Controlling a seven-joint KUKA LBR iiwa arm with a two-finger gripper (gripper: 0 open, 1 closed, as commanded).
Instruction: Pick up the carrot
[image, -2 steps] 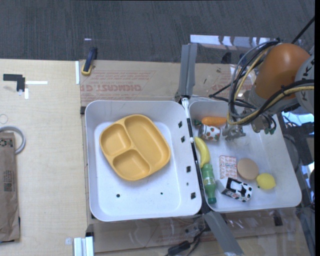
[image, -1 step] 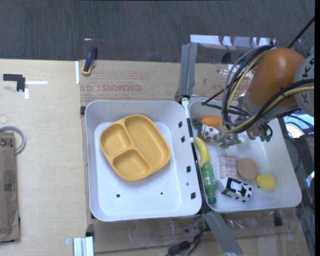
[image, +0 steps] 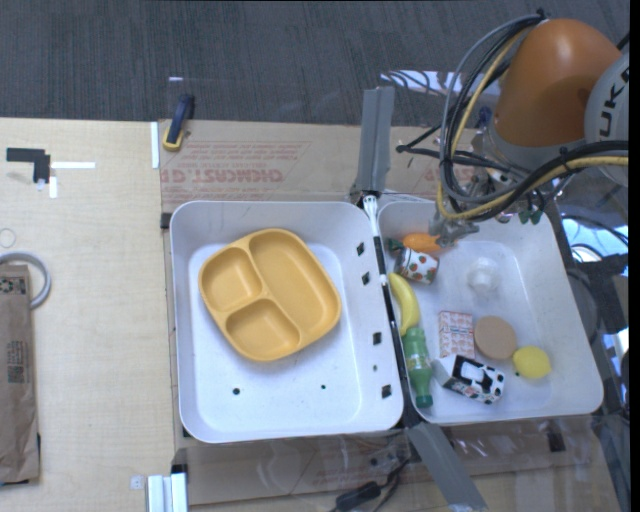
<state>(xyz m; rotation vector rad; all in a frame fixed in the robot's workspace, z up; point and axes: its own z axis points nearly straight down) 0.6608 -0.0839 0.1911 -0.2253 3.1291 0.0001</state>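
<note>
The arm (image: 560, 70) is seen reaching in from the right, its orange band uppermost and bundled cables looped around the wrist. The gripper (image: 447, 232) is pointed downward over the far left part of the right-hand bin.

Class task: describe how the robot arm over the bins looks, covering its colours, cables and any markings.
The arm has a rounded orange band, with a grey shell bearing dark letters at the frame's right edge. Black and yellow cables loop around it down to a dark gripper.
</note>
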